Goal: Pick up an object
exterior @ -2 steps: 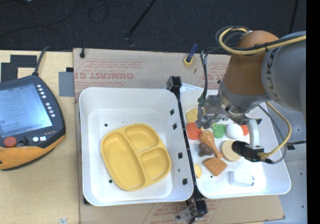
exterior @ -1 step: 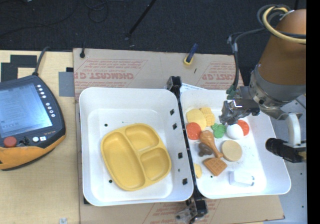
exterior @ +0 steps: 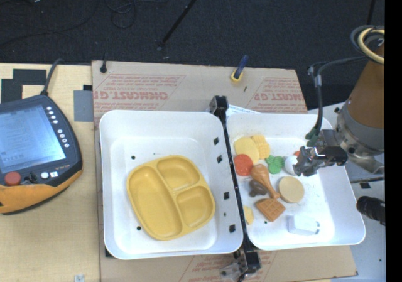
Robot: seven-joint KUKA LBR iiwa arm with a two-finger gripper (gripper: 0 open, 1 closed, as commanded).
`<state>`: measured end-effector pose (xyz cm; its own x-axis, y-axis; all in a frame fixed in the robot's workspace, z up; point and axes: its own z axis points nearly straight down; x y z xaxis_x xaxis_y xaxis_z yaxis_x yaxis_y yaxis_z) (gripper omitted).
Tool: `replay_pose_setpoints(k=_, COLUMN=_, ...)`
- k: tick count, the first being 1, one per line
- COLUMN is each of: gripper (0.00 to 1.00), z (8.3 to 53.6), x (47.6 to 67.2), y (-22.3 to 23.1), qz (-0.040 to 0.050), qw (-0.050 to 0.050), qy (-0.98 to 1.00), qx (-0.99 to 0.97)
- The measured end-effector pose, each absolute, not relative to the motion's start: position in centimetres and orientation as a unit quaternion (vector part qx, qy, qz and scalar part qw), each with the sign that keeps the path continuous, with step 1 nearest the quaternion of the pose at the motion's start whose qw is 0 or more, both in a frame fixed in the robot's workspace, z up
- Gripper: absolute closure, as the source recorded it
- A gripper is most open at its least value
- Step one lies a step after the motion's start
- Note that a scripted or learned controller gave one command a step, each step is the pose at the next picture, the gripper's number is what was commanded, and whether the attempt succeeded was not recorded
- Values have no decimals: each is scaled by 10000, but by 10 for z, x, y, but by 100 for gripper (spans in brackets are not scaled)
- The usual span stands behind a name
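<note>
Arm (exterior: 367, 102): grey with an orange band, reaching in from the right over the right bin's outer edge.
Jaws: the gripper (exterior: 306, 162) hangs low over the right bin, just right of the toy food pile; whether the jaws are open or shut cannot be told, and nothing shows between them.
Right bin (exterior: 342, 227): holds a cluster of toy food in its left half, tight against the dividing wall.
Pile: yellow corn piece (exterior: 252, 147), red tomato (exterior: 243, 165), green piece (exterior: 274, 163), brown drumstick (exterior: 261, 179), round tan biscuit (exterior: 291, 189), orange cracker (exterior: 271, 209).
White block (exterior: 303, 225): lies apart, near the bin's front edge.
Open room: bare bin floor along the right and front sides.
Left bin (exterior: 119, 130): carries a yellow divided tray (exterior: 169, 196), with bare white margin all round it.
Desk (exterior: 38, 237): a teach pendant (exterior: 34, 152) rests at the left, well apart from the bins.
</note>
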<state>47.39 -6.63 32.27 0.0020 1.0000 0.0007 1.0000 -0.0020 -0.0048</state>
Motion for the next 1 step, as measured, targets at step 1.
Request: replay_pose_setpoints(k=1, gripper=100, z=338, x=484, y=8, qz=0, qw=14, qy=-7100, qx=-7042)
